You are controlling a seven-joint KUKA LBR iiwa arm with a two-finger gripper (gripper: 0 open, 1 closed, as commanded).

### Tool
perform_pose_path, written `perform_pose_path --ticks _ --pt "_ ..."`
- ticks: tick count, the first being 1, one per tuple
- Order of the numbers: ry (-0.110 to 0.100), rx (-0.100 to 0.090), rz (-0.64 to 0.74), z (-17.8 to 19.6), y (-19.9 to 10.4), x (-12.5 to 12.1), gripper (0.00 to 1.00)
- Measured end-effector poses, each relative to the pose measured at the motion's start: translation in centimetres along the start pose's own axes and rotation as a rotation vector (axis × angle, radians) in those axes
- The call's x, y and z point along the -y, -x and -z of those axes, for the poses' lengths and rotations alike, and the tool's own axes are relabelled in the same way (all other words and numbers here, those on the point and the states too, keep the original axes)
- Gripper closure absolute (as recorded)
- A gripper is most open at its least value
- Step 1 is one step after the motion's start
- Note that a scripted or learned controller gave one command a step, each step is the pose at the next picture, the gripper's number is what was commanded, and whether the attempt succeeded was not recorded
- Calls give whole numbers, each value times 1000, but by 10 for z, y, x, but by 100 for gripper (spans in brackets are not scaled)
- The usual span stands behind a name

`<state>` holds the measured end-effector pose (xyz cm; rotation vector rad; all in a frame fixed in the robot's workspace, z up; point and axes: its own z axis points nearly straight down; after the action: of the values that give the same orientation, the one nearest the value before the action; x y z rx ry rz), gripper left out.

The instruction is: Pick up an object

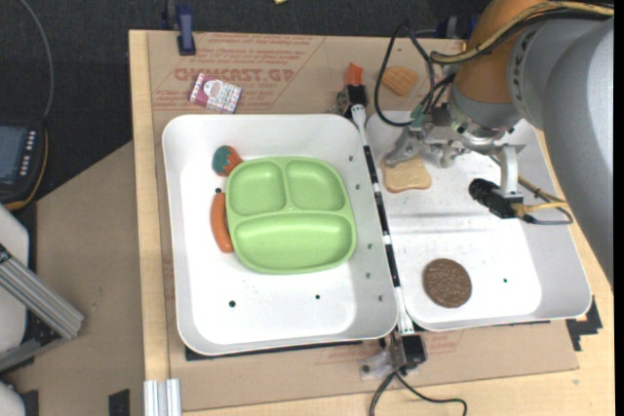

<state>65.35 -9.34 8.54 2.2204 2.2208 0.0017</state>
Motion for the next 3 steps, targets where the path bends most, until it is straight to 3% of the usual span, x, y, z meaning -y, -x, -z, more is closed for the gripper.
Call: perform_pose_path --ticks 1,2,3 --pt "2 0 1 1 -1 -14 0" --pt "3 0 0 2 0 -7 0" --pt "2 1 1 1 -2 -14 0"
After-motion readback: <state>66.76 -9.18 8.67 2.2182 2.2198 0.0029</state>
